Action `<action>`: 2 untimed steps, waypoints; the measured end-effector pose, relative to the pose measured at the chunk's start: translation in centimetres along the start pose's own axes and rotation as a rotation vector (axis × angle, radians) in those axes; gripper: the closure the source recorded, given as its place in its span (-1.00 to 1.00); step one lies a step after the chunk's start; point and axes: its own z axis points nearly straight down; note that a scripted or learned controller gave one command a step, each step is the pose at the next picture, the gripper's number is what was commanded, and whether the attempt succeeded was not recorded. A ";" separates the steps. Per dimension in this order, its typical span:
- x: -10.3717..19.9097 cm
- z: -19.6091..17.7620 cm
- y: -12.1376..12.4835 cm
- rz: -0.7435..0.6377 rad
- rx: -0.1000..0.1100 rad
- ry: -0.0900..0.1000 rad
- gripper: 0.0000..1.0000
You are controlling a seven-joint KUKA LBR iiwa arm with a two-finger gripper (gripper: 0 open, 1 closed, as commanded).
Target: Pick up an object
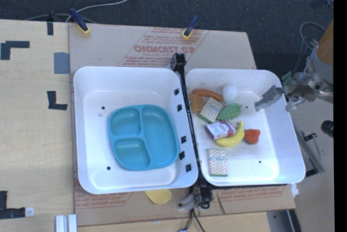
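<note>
Over the right rim of the right bin [282, 139], the gripper [269, 97] hangs at a slant, one dark finger poking in toward the bin's middle. Fingers: cannot tell if apart or together, and nothing sits between them. Arm comes in from the right, so this looks like an approach pose, not a grasp yet.

Nearest targets are just left and below: white ball [230, 92], green block [230, 112], red piece [251, 136]. The banana [231, 137] lies touching the purple-and-white packet [219, 129]; its long axis runs lower-left to upper-right, tip pointing up toward the gripper side. The orange sausage-shaped piece [205, 94] lies roughly left-right near the divider. Two patterned boxes: one [210, 110] tilted mid-bin, one [217, 162] near the front wall, long axis front-back.

Objects are clustered in one bin, likely so picks stay within reach. Left bin [89, 133] holds a blue divided tray [143, 136].
</note>
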 end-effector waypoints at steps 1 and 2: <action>5.6 11.7 -1.1 0.000 0.002 0.001 -1.00; 6.3 18.0 1.0 0.003 -0.013 -0.006 -1.00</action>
